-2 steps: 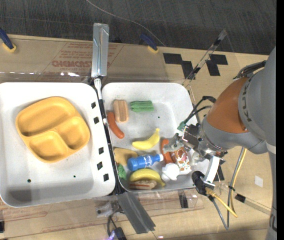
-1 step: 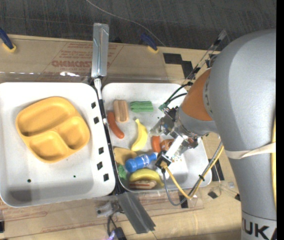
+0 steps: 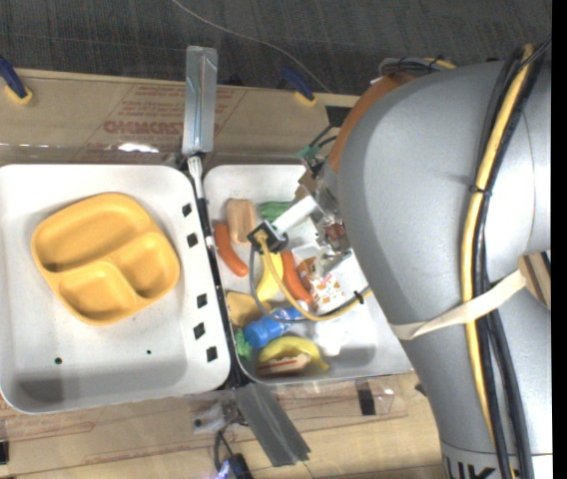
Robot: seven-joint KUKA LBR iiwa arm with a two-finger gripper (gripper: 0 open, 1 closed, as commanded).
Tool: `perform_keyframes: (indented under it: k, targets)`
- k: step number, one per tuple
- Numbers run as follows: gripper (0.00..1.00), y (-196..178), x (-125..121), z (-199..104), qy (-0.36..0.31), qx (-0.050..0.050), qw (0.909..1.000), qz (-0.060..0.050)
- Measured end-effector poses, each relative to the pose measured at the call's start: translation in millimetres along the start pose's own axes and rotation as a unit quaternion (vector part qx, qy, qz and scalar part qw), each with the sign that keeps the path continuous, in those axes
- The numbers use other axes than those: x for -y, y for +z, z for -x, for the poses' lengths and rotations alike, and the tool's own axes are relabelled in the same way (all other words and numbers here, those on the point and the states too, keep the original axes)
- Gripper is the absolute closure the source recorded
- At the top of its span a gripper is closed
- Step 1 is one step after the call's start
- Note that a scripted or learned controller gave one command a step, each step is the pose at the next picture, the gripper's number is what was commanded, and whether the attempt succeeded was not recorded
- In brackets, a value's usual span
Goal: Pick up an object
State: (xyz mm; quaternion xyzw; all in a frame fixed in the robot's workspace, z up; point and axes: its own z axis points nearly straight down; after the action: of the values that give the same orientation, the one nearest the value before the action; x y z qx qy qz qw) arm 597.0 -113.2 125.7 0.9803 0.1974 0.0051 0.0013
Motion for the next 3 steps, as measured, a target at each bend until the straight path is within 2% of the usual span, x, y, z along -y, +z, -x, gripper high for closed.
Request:
perform_keyframes:
  k: [1,2,3]
  targets:
    - [0.00,-2,41,38,-0.005,0.007,0.9999,-0.005]
    - [0.00,36,-8,-18,0.094,0.007,0.9956,-0.004]
    - [0.00,35,21,58,0.083,0.008,0.9965,-0.005]
